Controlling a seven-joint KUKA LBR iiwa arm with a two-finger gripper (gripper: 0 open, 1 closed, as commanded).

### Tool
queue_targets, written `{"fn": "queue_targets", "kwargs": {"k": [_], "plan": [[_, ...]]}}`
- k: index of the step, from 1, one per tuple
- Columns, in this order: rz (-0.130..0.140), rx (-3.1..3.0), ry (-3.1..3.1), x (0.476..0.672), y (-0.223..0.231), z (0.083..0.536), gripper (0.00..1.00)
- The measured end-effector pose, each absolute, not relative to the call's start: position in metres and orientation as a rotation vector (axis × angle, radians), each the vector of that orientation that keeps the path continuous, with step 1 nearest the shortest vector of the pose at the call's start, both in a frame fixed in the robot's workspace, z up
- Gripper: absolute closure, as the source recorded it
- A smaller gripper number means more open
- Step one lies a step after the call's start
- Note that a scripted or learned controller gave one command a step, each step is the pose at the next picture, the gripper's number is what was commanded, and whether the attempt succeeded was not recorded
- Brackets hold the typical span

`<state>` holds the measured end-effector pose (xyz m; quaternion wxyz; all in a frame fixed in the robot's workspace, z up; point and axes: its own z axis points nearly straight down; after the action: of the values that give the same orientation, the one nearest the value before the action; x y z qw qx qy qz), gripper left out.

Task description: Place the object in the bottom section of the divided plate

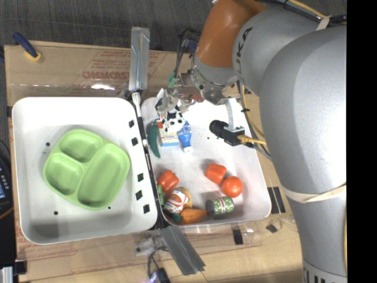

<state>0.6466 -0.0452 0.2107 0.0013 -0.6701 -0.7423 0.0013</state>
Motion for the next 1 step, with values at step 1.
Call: {"fn": "queue_targets", "kwargs": {"k": [1], "plan": [[0.004, -2.626, -1.722, 0.6561, 0.0168, 0.2204, 1.0]]}}
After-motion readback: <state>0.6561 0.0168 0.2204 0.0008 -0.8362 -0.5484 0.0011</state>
